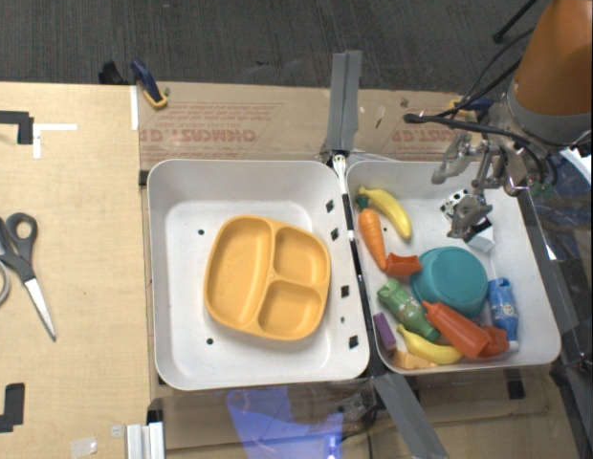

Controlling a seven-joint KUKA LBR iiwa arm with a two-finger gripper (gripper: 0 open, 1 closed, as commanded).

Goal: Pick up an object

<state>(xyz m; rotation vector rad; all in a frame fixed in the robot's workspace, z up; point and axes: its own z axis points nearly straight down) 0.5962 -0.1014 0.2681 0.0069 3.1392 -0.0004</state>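
A yellow banana [428, 346] lies at the lower edge of the right bin [538, 256], below an orange bottle [459, 328], a teal bowl [452, 276] and a carrot [373, 237], while the gripper [466, 208] hangs over the bin's upper right, its grip impossible to tell.

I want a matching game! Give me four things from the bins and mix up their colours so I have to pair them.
Things:
1. divided plate
2. carrot
3. bowl
4. bottle

Colours:
A. teal
B. blue
C. yellow-orange
D. orange with a green tip

Pairs: 1-C, 2-D, 3-A, 4-B
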